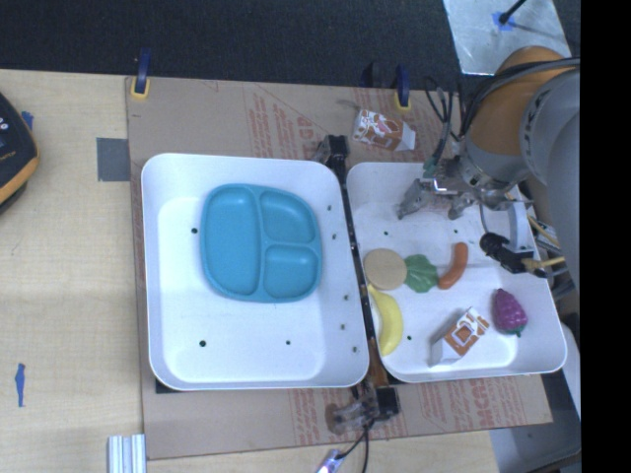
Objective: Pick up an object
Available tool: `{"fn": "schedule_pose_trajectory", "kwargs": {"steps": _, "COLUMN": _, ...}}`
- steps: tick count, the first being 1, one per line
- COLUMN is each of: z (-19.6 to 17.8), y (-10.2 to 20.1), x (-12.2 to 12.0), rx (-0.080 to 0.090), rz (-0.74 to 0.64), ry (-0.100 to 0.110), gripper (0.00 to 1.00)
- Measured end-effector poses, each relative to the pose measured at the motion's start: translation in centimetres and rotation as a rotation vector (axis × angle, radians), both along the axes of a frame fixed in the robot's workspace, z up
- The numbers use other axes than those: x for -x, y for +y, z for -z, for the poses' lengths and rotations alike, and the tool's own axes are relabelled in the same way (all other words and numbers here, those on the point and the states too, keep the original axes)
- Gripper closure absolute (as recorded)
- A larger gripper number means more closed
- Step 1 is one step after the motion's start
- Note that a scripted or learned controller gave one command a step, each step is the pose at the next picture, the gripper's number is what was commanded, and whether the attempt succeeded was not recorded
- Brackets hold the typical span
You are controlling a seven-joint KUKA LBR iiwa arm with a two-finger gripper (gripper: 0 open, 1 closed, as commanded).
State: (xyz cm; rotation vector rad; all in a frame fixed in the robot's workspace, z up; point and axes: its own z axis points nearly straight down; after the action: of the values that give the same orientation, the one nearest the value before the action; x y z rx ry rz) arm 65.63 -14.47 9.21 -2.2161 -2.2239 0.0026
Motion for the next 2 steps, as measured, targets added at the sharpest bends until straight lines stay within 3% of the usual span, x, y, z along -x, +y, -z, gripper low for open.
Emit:
{"fn": "schedule_pose_trajectory", "kwargs": {"steps": 1, "z": 0.0, "y": -3.6, "x": 3.8, "rx": 0.001, "rz": 0.001, "ry": 0.001, "gripper": 0.0}}
{"fn": "schedule_pose_trajectory", "kwargs": {"steps": 2, "z": 0.1, "y": -2.7, "x": 8.5, "rx": 0.001, "rz": -0.002, "ry": 0.001, "gripper": 0.0}}
